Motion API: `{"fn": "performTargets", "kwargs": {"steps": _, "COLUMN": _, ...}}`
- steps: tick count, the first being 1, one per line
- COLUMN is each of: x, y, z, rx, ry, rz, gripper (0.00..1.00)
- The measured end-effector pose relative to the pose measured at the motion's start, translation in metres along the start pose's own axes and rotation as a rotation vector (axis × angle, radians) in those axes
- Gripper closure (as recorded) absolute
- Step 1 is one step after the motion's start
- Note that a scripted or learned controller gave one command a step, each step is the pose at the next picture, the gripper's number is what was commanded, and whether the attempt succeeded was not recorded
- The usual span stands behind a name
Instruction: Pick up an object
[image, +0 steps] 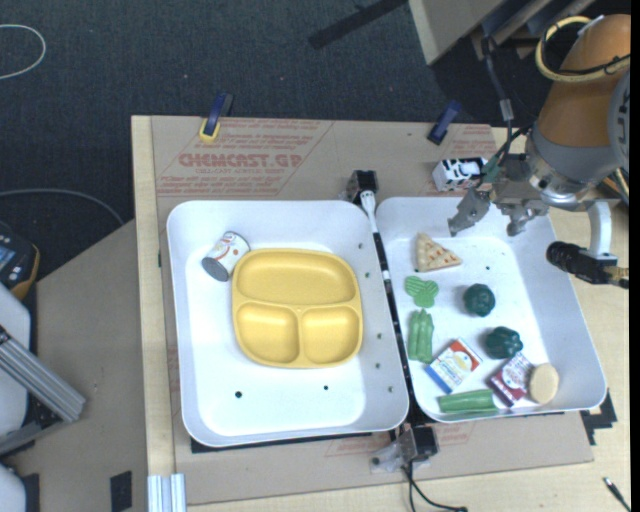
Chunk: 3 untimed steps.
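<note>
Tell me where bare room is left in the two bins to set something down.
Left white bin: bare floor along its near edge, below the yellow divided plastic tray, and on its left side. Right white bin: free near the open two-finger gripper; crowded by the triangular pizza slice and nearer.

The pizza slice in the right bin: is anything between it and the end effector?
Nothing visible stands between them. The end effector hangs open over the back of the right bin, and the pizza slice lies just to its left, with bare bin floor around it. The nearest other toy, a green piece, lies in front of the slice.
</note>
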<state>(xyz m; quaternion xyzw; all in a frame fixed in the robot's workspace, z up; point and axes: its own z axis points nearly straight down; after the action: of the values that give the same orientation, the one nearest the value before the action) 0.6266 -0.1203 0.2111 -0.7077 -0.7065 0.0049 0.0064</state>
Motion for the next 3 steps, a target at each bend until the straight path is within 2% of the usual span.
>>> {"fn": "performTargets", "kwargs": {"steps": 1, "x": 0.000, "y": 0.003, "z": -0.009, "rx": -0.015, "ry": -0.002, "rz": -0.002, "gripper": 0.00}}
{"fn": "performTargets", "kwargs": {"steps": 2, "x": 0.003, "y": 0.005, "z": 0.054, "rx": -0.010, "ry": -0.001, "rz": -0.002, "gripper": 0.00}}
{"fn": "performTargets", "kwargs": {"steps": 3, "x": 0.007, "y": 0.007, "z": 0.097, "rx": -0.010, "ry": -0.001, "rz": -0.004, "gripper": 0.00}}
